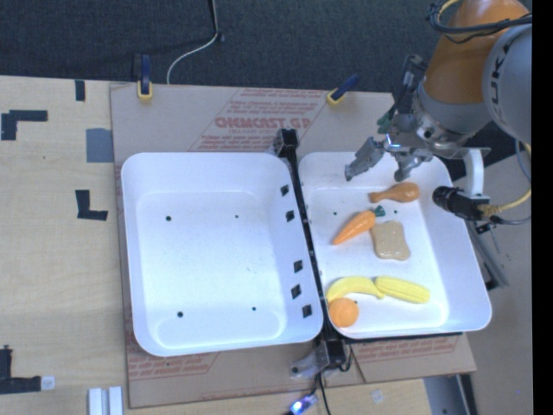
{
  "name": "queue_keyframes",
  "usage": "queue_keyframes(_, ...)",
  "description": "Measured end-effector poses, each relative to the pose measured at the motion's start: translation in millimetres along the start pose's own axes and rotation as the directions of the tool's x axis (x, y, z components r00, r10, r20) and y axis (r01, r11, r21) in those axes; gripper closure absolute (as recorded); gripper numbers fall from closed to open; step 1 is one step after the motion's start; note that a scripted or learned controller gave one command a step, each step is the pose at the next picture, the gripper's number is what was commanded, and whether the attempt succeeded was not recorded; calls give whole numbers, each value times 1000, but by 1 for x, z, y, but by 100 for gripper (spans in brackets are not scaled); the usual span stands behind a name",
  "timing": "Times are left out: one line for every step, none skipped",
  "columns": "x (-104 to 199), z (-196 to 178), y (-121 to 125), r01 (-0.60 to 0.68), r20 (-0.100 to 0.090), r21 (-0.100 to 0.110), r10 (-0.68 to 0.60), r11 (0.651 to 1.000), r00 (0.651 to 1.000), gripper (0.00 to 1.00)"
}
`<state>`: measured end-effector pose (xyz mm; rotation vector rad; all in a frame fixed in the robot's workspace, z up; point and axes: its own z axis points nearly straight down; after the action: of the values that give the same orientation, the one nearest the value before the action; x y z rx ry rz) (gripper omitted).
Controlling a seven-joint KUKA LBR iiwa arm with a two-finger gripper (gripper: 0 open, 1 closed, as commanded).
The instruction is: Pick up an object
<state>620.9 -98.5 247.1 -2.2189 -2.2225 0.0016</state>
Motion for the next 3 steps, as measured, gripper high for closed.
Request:
queue_keyframes(1, -10, 0, 2, 0, 0, -2, 1000, 1000, 100)
queue_keyframes(2, -19, 1, 3, -1, 1, -3, 1000, 1000, 100)
queue_keyframes(2, -29, 1, 4, -1, 1, -4, 1000, 1000, 100)
